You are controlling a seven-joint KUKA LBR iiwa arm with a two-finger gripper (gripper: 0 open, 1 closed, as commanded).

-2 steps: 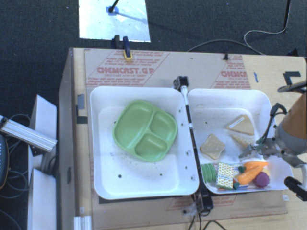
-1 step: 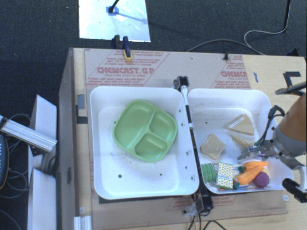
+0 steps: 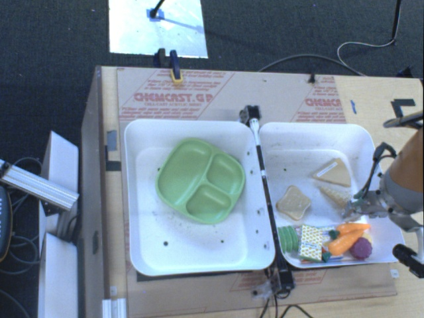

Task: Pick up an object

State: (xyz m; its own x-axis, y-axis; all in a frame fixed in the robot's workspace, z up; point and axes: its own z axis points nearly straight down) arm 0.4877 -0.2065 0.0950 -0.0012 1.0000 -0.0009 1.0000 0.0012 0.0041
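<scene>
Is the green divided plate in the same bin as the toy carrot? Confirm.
No: the green plate lies in the left bin, the carrot in the right bin.

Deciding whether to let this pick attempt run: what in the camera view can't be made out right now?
- Gripper, camera view: small and blurred over the right bin; contact with any item below is unclear.
- Arm: cut off by the right edge.
- Carrot and purple item: packed into the near corner, overlap unclear.
- Patterned packet: print too small to read.
</scene>
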